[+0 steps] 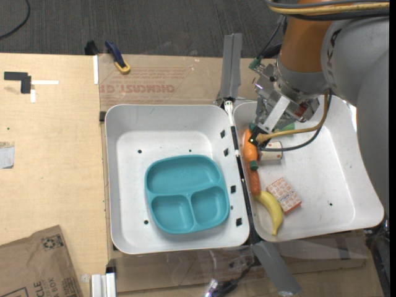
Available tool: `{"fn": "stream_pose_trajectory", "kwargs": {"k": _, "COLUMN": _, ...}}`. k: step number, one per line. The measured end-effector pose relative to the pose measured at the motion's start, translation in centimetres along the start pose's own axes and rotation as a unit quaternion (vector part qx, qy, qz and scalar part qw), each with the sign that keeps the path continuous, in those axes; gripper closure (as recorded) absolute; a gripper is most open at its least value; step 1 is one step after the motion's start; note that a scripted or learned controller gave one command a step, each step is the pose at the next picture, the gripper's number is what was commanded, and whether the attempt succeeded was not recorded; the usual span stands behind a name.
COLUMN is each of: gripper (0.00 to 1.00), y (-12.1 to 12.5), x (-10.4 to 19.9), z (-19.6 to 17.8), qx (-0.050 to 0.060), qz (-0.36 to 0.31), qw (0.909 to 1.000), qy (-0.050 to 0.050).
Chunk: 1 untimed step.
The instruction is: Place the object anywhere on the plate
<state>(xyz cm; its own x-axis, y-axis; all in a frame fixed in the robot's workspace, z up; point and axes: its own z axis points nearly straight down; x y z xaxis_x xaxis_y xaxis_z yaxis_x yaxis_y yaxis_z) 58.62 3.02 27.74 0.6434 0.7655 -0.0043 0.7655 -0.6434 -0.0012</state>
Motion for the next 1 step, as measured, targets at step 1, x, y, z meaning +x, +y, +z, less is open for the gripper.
{"fn": "stream_pose_trajectory", "kwargs": {"k": 1, "gripper": 1.00, "y": -4.30, "x": -4.49, "z": -1.22, "qx": 0.001, "qz": 0.049, "qw": 0.9988, "qy": 0.000}}
